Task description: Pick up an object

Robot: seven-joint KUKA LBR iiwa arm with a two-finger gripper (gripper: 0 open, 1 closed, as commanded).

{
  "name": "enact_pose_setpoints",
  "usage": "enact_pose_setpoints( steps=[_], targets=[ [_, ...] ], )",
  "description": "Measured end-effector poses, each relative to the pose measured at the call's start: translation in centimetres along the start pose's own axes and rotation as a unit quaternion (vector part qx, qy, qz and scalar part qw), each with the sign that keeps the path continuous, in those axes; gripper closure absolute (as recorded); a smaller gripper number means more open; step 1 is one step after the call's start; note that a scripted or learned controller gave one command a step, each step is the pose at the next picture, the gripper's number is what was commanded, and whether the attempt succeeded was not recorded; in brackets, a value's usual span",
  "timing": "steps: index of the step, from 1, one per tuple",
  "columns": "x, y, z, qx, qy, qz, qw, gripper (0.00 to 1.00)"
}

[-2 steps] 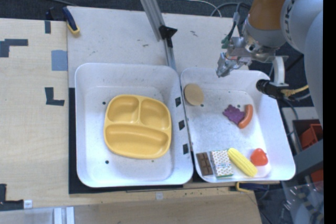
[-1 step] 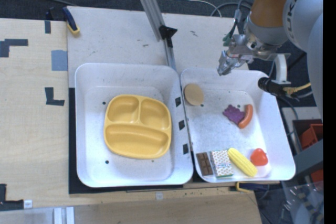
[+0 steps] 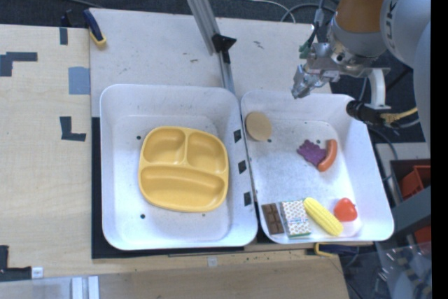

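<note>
I've got the pincer [image 3: 302, 89] hanging over the back rim of the right bin [image 3: 364, 150], nothing between its tips; from this slant I can't tell if it's apart or together. My read: it's parked high at the edge so the cam keeps a clear look at the contents before a pick, approx.

Right bin holds all the candidates. A round tan cookie-like disc [image 3: 258, 127] sits near the back-left corner, closest to the pincer. Mid-bin: a purple piece [image 3: 310, 150] touching an orange-red wedge [image 3: 327, 155]. Along the front wall, l to r: brown bar [image 3: 272, 218], patterned pack [image 3: 296, 217], corn cob [image 3: 323, 216] lying at an angle, red item [image 3: 345, 209] just beside it. Those four are crowded w/ the wall behind, prob. awkward to grab.

Left bin [image 3: 112, 150] carries a yellow divided plate [image 3: 185, 169], compartments bare.

Nothing picked yet. I'd judge the tan disc the easiest target: isolated, room on all sides.
</note>
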State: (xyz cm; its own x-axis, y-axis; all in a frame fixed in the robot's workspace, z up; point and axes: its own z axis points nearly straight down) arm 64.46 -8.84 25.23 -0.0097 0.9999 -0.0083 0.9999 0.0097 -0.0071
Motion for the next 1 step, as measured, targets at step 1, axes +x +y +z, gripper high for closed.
enact_pose_setpoints(
  steps=[1],
  targets=[
    [-1.35,-8.81,-7.23,-0.006,0.004,0.006,1.0000,1.00]
  ],
)
